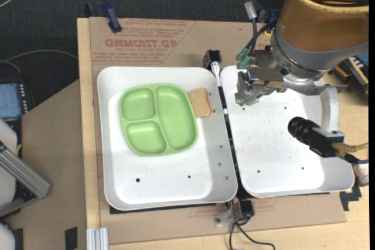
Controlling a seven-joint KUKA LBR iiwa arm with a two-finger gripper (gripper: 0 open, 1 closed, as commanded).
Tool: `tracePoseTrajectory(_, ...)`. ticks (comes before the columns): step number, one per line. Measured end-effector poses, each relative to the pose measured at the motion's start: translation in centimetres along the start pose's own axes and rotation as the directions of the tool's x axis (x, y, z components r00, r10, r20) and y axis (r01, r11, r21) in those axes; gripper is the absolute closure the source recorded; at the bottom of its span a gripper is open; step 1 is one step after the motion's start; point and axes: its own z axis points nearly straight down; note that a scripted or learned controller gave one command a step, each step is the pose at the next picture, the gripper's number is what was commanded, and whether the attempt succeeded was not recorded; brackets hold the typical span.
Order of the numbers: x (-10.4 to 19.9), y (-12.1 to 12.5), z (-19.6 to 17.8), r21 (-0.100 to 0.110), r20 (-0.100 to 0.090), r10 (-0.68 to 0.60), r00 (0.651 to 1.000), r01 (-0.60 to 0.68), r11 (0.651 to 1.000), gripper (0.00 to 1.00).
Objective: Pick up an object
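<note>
We see two candidates for picking, both in the left bin: a green divided plate lying flat near the middle, and a tan cracker-like piece touching the plate's right rim, close to the wall between the bins. The gripper hangs over the upper left part of the right bin, just beside that dividing wall, with nothing visibly between its fingers; whether they stand apart or together we cannot tell. We judge the arm sits here because it reaches in from the right, so it must cross the divider leftward before descending. The cracker lies nearest, though its thin profile against the plate may hinder a grasp.
</note>
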Motion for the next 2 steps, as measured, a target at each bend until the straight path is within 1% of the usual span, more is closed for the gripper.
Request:
tracePoseTrajectory(1, -1.5, 0.1, -6.6, -0.003, 0.000, 0.003, 1.000, -0.003, 1.000, 1.00)
tracePoseTrajectory(2, -2.5, -0.1, -1.3, 0.014, 0.003, 0.006, 1.000, -0.006, 1.000, 1.00)
